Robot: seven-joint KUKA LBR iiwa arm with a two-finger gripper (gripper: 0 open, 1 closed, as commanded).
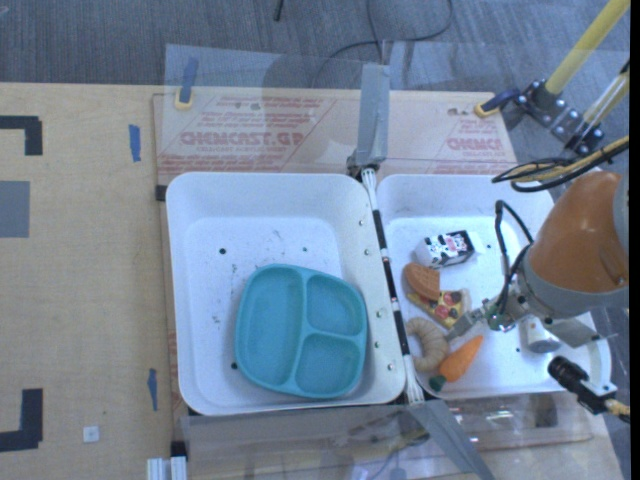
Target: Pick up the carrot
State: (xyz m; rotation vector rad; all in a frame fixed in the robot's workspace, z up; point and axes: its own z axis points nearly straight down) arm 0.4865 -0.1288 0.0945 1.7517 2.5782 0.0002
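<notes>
1. A robotics lab, not a home: a plain light wooden bench [80,298] marked with black tape corners [25,133] and blue tape strips [134,142].
2. Two shallow white plastic bins [200,208] sit under loose black cables [405,8] above grey carpet [100,18].

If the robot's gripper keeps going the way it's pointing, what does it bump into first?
Probably the carrot. The gripper points down and left, just above it, though depth is hard to judge from this slanted view.
</notes>
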